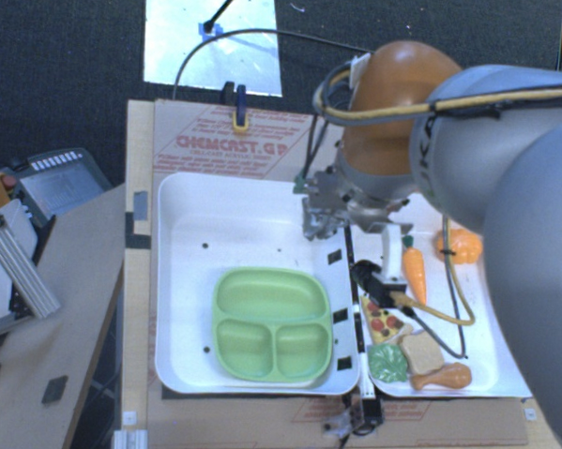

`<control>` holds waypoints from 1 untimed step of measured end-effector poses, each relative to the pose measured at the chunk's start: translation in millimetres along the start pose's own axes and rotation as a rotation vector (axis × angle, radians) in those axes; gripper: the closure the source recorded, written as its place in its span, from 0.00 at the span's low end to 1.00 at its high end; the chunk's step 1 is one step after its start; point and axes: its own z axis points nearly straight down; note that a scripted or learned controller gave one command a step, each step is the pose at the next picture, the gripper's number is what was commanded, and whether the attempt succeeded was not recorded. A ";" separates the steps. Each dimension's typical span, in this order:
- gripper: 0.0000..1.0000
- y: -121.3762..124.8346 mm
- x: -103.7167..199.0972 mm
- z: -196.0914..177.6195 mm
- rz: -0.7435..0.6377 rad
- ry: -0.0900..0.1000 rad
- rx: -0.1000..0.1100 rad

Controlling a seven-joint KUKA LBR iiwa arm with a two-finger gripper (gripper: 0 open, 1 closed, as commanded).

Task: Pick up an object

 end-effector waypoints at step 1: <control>0.00 -0.1 -2.4 0.3 0.004 -0.001 0.001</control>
